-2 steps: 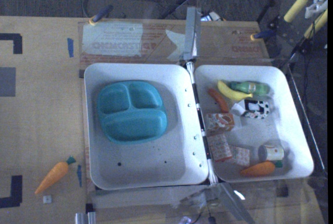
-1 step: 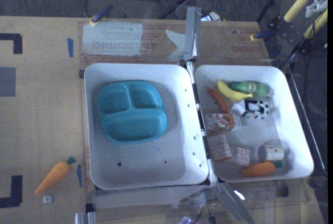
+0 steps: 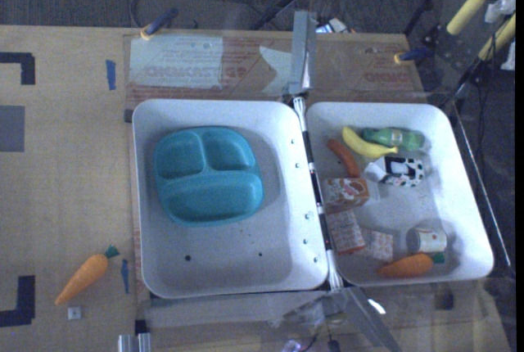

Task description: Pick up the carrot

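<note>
Camera view, front edge: a carrot (image 3: 407, 265) lies in the right bin (image 3: 471, 203), close to that bin's front wall. Just beside it, toward the back, is a small can (image 3: 427, 240).
Second carrot: another carrot on the bench (image 3: 82, 278) lies on bare wood outside the left bin's (image 3: 143, 203) front left corner, well apart from the first.
Long axis, bin carrot: runs nearly along the front wall, with the green top toward the bin's right corner.
Long axis, bench carrot: diagonal, with the green top toward the left bin and the tip toward the bench's front left.
Left bin: holds a teal divided plate (image 3: 209, 174).
Right bin, back half: banana (image 3: 364, 144), green bottle (image 3: 395, 137), black-and-white carton (image 3: 403, 170).
Gripper: I cannot tell how far open it is or whether it has hold of anything.
Key relation: the arm enters from the right, so the bin carrot is probably the nearer target. A grasp would likely need to close across its left-to-right length.
</note>
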Controlling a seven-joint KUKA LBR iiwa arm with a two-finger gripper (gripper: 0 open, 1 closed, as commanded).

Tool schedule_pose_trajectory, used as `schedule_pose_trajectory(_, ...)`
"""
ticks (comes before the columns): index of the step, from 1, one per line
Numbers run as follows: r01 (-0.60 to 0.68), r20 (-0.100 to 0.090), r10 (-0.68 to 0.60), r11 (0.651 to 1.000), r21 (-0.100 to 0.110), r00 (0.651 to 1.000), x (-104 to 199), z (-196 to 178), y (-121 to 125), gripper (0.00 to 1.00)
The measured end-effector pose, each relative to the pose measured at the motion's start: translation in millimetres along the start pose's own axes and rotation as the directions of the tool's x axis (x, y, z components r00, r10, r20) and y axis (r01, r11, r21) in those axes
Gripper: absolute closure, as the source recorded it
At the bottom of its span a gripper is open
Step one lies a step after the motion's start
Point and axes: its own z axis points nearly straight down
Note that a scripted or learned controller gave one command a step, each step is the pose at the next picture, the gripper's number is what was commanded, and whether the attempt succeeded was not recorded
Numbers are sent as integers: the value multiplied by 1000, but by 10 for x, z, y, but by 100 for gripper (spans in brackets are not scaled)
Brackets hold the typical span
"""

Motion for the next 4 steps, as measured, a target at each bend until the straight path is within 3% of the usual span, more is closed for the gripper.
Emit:
schedule_pose_trajectory(3, -79, -4, 79, 997, -1, 997, 53, -1, -8, 0)
schedule_pose_trajectory(4, -260, -6, 260, 966, 1, 966, 120, -2, -14, 0)
